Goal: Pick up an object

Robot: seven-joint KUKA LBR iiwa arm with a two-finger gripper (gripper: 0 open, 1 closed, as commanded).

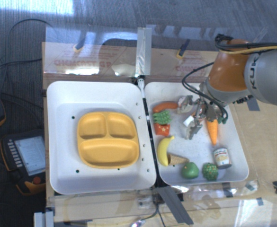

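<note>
The two-finger metal gripper [193, 118] hangs low in the right white bin [237, 167], fingers spread apart, gripping nothing. An orange plastic carrot [213, 130] lies just beside it.

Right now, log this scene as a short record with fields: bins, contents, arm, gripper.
left bin: holds a yellow divided tray
right bin: holds a sausage, strawberry, banana, carrot, small can, green apple, broccoli, a tan wedge
arm: reaches in from the right, over the right bin
gripper: low in the right bin, just left of the carrot
held: nothing seen between the fingers
</note>
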